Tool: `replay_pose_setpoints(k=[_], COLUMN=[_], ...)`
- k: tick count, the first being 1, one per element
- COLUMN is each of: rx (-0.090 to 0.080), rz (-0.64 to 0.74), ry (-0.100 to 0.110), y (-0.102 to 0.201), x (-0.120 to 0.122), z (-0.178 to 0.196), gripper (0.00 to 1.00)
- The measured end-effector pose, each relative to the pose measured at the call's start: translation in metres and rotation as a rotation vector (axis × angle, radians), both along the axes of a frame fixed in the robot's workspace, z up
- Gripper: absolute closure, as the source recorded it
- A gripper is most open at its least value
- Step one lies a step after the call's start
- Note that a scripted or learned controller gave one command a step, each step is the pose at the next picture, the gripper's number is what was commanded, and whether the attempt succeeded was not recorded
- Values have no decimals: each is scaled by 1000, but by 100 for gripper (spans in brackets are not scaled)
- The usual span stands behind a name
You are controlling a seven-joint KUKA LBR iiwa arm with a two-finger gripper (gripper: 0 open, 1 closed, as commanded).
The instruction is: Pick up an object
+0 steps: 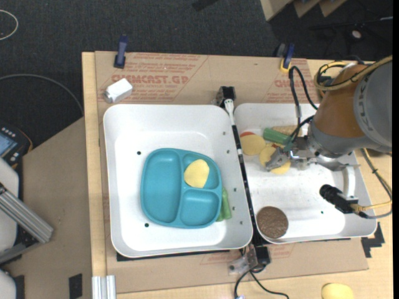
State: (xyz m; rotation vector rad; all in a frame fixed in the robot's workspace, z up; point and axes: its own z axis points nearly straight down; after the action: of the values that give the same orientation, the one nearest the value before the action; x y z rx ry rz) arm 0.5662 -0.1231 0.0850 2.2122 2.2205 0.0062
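Observation:
My gripper (285, 158) is low in the right bin (312, 229), near its back left part. It sits right over a small yellow piece (274, 162), touching or nearly touching it. A larger yellow piece (252, 144) lies just left of it, with a sliver of red (248, 134) behind that. A green object (276, 135) lies just behind the gripper. A brown round disc (272, 222) rests at the bin's front left corner. The arm's grey and orange body (349, 114) covers the bin's right back part.
The left bin (124, 142) holds a teal divided plate (165, 189) with a yellow object (197, 173) in one compartment and a green thing (224, 205) at the plate's right edge. A small white block (118, 90) lies on the bench behind it.

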Motion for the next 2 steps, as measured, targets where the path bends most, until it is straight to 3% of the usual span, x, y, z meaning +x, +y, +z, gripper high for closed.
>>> replay_pose_setpoints(k=[1,2], rx=[3,5], rz=[3,4], ry=[-10,-6], y=[60,116], x=[-40,-63], z=[180,278], gripper=[0,0])
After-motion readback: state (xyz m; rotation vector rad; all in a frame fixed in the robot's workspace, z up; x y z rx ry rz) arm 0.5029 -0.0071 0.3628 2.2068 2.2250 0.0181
